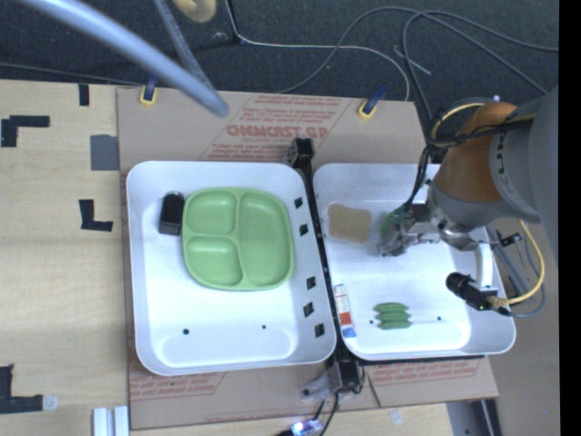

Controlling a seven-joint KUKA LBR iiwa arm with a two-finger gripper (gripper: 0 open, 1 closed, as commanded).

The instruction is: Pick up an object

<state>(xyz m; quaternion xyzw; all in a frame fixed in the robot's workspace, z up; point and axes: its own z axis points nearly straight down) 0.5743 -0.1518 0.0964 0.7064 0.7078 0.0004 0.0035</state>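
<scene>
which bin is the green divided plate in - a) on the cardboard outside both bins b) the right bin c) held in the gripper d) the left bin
d) the green divided plate lies flat in the left bin, beside a small black object; the gripper is over the right bin, away from the plate.
</scene>
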